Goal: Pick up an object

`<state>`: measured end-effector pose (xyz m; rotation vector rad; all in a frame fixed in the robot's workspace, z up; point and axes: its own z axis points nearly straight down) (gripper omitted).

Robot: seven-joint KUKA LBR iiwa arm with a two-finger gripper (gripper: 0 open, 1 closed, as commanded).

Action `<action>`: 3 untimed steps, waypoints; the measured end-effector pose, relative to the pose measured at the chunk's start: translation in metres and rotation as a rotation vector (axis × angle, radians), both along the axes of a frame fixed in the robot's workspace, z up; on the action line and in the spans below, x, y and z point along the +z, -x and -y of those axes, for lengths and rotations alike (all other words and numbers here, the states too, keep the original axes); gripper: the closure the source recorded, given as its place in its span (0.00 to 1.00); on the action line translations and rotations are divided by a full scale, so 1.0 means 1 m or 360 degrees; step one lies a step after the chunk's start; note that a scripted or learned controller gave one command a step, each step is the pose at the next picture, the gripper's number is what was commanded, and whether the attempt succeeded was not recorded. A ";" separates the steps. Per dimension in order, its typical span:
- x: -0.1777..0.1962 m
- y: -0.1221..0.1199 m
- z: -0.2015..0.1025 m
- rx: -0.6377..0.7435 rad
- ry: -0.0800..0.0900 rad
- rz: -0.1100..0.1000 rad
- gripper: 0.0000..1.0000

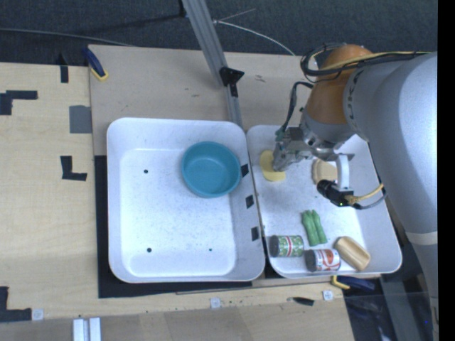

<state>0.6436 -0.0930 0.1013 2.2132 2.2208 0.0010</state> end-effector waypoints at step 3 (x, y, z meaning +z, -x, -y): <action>0.140 -0.010 -0.013 -0.0003 -0.0007 -0.0006 1.00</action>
